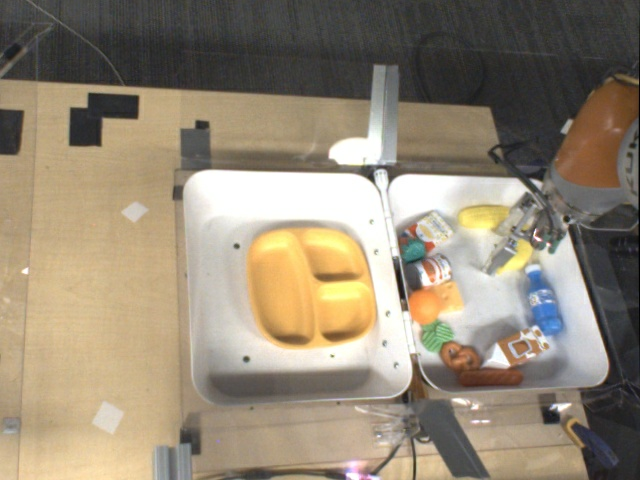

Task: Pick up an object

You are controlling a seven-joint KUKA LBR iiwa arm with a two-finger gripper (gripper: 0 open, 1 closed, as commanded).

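The right bin (590, 363) holds several small objects. A yellow banana-like piece (482, 216) lies near its back. A second yellow piece (517, 259) lies just under my gripper (518, 240), which hangs low over the bin's back right part. A blue bottle (543, 304) lies right in front of the gripper. A red and white can (430, 269), a white carton (432, 228) and an orange fruit (424, 306) sit along the bin's left wall. Whether the gripper touches the yellow piece cannot be made out.
The left bin (215, 368) holds a yellow divided plate (305, 283). At the right bin's front lie a green item (435, 336), a brown item (458, 353), a red sausage (490, 376) and a small carton (525, 346). A metal post (384, 118) stands behind the bins.
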